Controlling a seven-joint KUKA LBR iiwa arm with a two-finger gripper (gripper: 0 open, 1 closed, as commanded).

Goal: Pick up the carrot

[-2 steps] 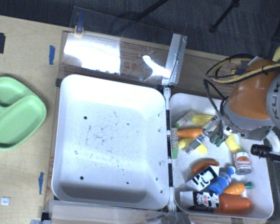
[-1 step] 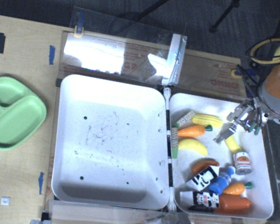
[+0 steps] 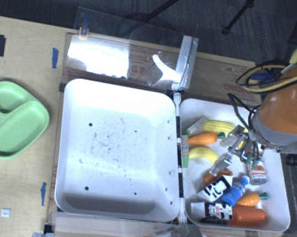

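Camera view: you have 2 white bins side by side, and your carrot (image 3: 202, 138) lies in the right bin (image 3: 282, 211), near its upper left, just below a yellow banana (image 3: 219, 126). Your gripper (image 3: 237, 147) hangs over the middle of that bin, to the right of the carrot and apart from it. You cannot tell how the claw is set from here. The left bin (image 3: 113, 148) sits beside a green plate (image 3: 6, 118).
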